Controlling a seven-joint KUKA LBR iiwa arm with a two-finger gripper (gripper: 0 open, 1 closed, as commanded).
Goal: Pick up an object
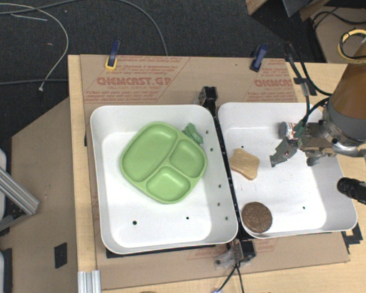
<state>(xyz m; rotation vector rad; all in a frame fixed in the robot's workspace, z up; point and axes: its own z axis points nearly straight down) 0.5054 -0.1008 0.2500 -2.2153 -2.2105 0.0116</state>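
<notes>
Down on the brown cardboard-topped bench (171, 72) sit the two shallow white plastic bins, the left bin (110, 218) carrying a big pale-green divided plate (163, 162) with a small darker green scrap (194, 133) at its upper right edge, the right bin (329, 212) carrying the action. In from the right comes the grey arm with its orange band (354, 96), wrist low over the right bin, and the jaws (282, 154) hang above the white floor, pointing down and to the left; whether they are spread or pressed together I cannot tell from this angle, and nothing shows between them. The nearest candidate is the tan, bread-like wedge (244, 163), lying just beside the bin's left wall, to the left of the jaws and slightly lower in view, its long axis running roughly top-left to bottom-right. Smaller still, the round brown cookie-like disc (257, 217) sits at the near left corner, farther off. My call: a short leftward shift puts the jaws over the wedge.
</notes>
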